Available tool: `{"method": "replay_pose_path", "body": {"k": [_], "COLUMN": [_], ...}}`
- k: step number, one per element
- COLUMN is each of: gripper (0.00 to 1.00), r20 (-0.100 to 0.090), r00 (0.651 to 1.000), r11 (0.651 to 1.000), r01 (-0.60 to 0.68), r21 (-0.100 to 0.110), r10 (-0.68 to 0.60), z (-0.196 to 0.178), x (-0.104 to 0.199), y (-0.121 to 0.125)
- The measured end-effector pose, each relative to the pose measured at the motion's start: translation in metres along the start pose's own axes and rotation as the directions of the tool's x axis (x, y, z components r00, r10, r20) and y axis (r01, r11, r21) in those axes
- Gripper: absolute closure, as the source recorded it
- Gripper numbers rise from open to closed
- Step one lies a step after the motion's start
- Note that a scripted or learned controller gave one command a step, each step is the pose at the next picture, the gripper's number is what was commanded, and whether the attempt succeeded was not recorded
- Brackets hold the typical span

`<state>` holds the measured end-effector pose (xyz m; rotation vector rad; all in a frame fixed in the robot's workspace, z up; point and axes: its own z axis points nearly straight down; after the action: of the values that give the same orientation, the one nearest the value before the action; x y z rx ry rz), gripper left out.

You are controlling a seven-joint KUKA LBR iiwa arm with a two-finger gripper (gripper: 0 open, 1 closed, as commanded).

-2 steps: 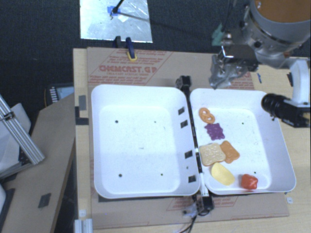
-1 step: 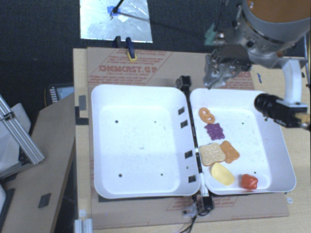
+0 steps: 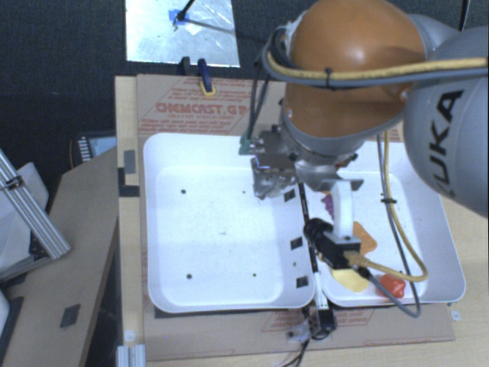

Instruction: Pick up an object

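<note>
Gripper (image 3: pixel 266 176) hangs over the left bin (image 3: pixel 214 235); we cannot tell its state. Right of it, in the right bin (image 3: pixel 428 228), lie yellow (image 3: pixel 350 280), orange (image 3: pixel 367 241) and red (image 3: pixel 392 284) objects. We read "KUKA" on the arm (image 3: pixel 447 136), "CHEMCAST" on the board (image 3: pixel 191 107) behind.

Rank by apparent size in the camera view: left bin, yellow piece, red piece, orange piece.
1. left bin
2. yellow piece
3. orange piece and red piece: look alike, both partly covered, so unranked.
</note>
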<state>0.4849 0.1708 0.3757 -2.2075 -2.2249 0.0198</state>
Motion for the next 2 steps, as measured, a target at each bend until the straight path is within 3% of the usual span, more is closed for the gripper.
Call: {"method": "replay_pose_path", "body": {"k": [1,2], "gripper": [1.00,1.00], "r20": [-0.005,-0.011], "r00": [1.000,1.000], "r11": [1.000,1.000], "r01": [-0.009,-0.001], "r21": [-0.019,-0.031], "r10": [0.009,0.000], "z": [-0.036,-0.167], "x": [-0.024,0.004], "y": [0.001,-0.001]}}
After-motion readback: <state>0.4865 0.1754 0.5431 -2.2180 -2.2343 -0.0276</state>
